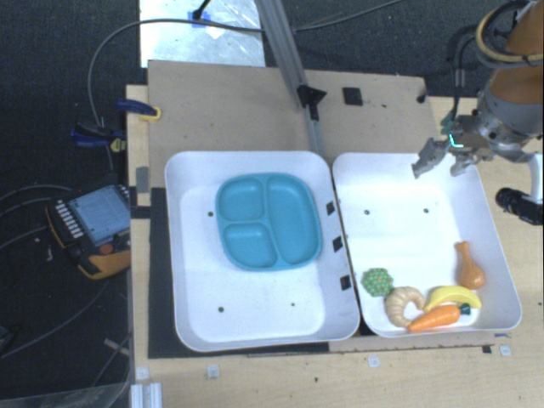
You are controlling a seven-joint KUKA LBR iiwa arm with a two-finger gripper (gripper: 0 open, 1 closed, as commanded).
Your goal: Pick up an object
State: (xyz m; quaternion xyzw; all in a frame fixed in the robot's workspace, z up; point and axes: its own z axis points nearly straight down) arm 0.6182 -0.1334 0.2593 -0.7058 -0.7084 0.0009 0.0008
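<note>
Carrot [437, 317] is my pick: it lies in the right bin's [399, 202] near corner, well apart from my fingers [427, 159], down-frame of them and almost straight below. Its long axis runs roughly left-right, tip toward the croissant [401, 303], banana [453, 296] touching above. My gripper [444, 160] hangs over the bin's far edge, fingers spread, pinching nothing.

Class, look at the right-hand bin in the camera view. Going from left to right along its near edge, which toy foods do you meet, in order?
Green broccoli → croissant → orange carrot → brown drumstick. The banana overlaps the carrot's span, so I leave it out.
</note>
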